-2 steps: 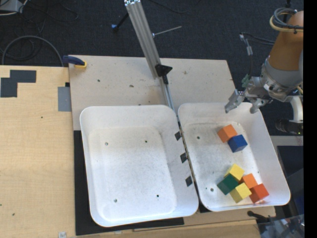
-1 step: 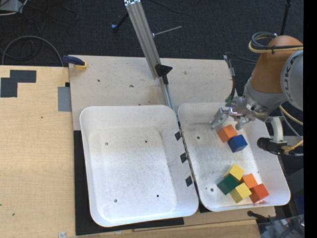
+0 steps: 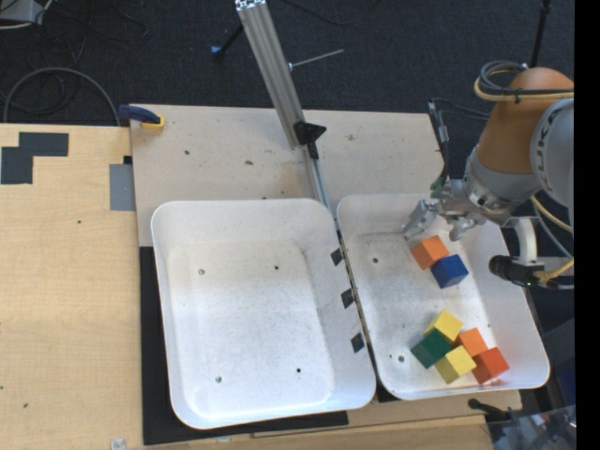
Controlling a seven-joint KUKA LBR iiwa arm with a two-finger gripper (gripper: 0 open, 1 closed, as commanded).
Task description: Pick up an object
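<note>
A pale wooden bench, speckled and drilled with small dark holes, carries two shallow white bins side by side, while black cables trail across the dark floor behind it. To the left, a lighter plywood table bears grey and dark patches. A slanted aluminium rail topped with a checkered tag crosses the bench toward the seam between the bins, and a blue-and-yellow clamp sits at the bench's far left corner. The left bin shows only scuffs and specks. In the right bin, the gripper hangs at the far side with its fingers spread apart, clasping nothing; an orange cube lies just below it, touching a blue cube. Near the bin's front corner, a cluster of blocks, yellow, green, orange and red, sits packed together. The grey arm with its orange band reaches in from the right. No readable writing or brand marks can be made out.
</note>
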